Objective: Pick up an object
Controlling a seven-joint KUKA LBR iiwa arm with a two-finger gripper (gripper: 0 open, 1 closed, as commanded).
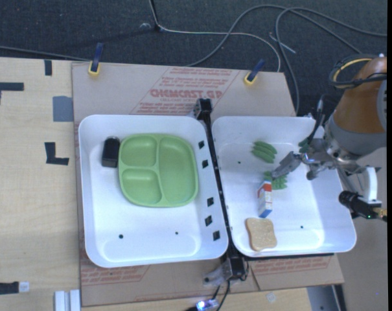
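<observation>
Where the tool (281, 168) hovers, green, seemingly pod-shaped toy (277, 180), right bin (325, 235).

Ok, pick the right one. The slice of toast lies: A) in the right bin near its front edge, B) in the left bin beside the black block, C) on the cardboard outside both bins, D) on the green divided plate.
A: the toast slice lies on the floor of the right bin near its front edge, apart from the green divided plate in the left bin.

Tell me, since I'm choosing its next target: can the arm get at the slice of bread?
Probably yes. The slice of bread lies flat in the right bin, uncovered, with the gripper in the same bin.
</observation>
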